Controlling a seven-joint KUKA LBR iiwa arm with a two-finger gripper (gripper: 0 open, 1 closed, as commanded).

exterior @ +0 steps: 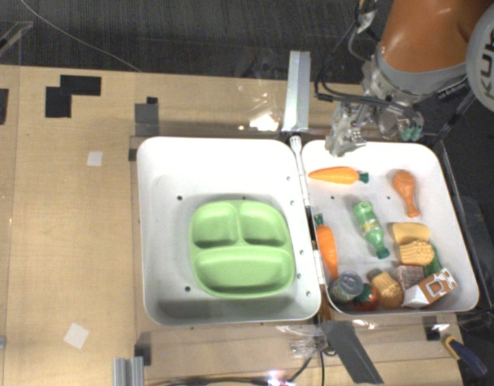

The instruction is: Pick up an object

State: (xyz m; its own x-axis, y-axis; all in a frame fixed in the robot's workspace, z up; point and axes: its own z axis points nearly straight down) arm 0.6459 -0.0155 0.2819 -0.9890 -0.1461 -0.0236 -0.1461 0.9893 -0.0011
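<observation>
Carrot [335, 175] lies crosswise — green top rightward — below the pincer [349, 137], whose opening I cannot tell.

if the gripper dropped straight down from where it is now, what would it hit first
Probably bare floor at the far left corner of the right bin, just beyond the carrot. The gripper hangs above that corner; depth is hard to judge.

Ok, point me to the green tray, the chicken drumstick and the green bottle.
green tray [242, 246]: camera view, on the divider between its compartments.
chicken drumstick [405, 187]: camera view, on its meaty upper end.
green bottle [368, 225]: camera view, mid-body.
</observation>
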